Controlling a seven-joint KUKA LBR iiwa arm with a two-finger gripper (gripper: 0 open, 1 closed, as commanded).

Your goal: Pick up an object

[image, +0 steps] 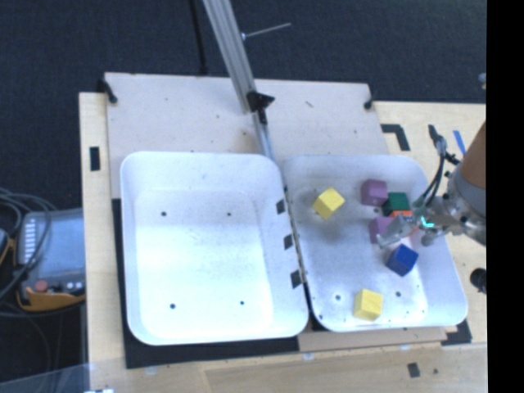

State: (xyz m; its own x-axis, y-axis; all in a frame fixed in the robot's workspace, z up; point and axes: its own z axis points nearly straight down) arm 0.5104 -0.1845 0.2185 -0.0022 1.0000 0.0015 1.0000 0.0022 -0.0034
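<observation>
Blue block [402, 260] sits in the right bin [344, 313] just near the jaws [407, 229], whose grip I cannot tell.

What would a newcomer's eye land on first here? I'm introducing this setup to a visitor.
Probably the cluster of coloured blocks in the right bin: a yellow block near its left side, another yellow block near the front, a purple block, a green block and a blue block. The tool sits among the right-hand blocks, just above the blue one.
</observation>
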